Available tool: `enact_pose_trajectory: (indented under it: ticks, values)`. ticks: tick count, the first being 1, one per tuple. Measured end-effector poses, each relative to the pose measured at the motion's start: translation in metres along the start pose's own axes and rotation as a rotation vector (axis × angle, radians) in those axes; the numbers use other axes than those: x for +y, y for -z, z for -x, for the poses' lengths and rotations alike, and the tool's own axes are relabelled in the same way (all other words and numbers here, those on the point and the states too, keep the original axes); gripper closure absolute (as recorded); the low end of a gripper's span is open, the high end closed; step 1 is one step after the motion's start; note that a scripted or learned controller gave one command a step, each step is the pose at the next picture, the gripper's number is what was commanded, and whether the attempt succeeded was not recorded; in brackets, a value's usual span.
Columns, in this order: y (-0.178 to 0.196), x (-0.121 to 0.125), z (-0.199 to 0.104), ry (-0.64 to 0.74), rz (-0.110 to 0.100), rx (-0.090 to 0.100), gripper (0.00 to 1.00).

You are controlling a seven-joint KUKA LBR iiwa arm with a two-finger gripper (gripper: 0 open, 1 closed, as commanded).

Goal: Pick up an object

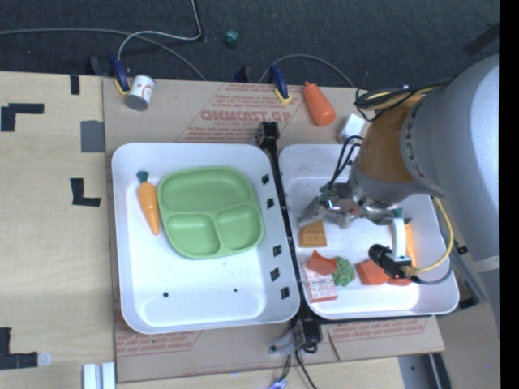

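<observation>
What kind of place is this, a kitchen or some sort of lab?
Probably a robotics lab bench: a grey robot arm reaches over two white bins holding toy food, such as a plastic carrot, with cables trailing behind.

arm [413,148] right of frame, over right bin [434,302] | gripper [324,205] just above waffle [313,234] | green tray [212,211], carrot [148,205] in left bin [130,298]

The scene is viewed from a single fixed camera mounted above the bench, looking down at a slant. Both shallow white plastic bins, the left one [130,241] and the right one [430,298], are framed side by side in the lower centre. The brown cardboard sheet [219,116] beneath them and a strip of dark carpet [324,14] beyond are taken in at the top. The grey arm with its orange band [389,148] is seen close, entering from the right edge.
</observation>
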State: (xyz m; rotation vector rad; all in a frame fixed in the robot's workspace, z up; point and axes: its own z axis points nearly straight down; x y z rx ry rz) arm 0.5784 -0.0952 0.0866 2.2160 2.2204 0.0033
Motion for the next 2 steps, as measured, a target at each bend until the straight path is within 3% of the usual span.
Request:
enact_pose_trajectory:
  ticks: [1, 2]
  values:
    - [0.000, 0.005, 0.001, -0.001, -0.003, 0.002, 0.00]
    - [0.000, -0.008, 0.003, 0.000, 0.002, 0.000, 0.00]
